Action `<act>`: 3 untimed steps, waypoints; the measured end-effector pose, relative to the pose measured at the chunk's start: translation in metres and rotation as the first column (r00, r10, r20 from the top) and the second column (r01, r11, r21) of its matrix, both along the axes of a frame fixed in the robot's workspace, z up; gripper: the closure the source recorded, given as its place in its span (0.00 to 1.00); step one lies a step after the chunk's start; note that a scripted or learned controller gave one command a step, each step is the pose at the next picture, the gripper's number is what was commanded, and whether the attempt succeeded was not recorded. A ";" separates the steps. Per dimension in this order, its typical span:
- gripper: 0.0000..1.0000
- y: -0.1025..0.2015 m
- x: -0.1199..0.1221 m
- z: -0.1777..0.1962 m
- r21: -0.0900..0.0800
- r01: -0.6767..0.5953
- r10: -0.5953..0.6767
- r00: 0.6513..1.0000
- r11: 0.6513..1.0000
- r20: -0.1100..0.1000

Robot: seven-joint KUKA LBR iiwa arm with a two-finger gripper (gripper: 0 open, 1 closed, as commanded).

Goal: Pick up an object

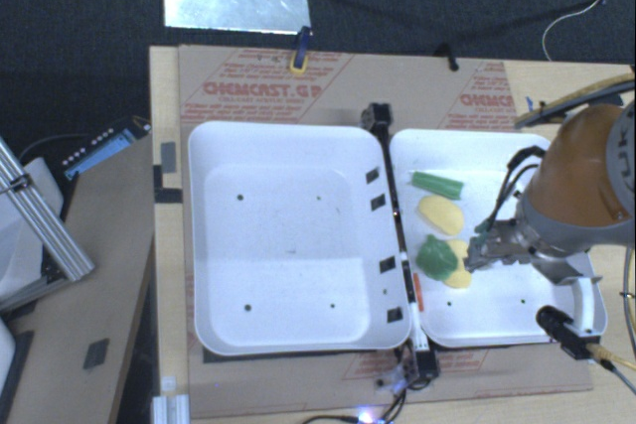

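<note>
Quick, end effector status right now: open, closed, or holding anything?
End effector: cannot be told. It sits low in the right bin, beside the dark green object and a small yellow piece.

Arm (586, 184) cut off at right edge.

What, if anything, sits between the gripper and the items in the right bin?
Nothing visible does. The gripper is low in the right bin, right beside the dark green piece and the small yellow piece. The larger yellow piece and the green stick lie just beyond, unobstructed.
</note>
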State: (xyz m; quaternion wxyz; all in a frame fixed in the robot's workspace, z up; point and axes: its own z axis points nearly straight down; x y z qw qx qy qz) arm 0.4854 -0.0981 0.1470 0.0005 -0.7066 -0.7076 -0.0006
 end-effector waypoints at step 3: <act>1.00 0.199 0.086 0.123 -0.001 -0.008 0.008 1.000 1.000 0.003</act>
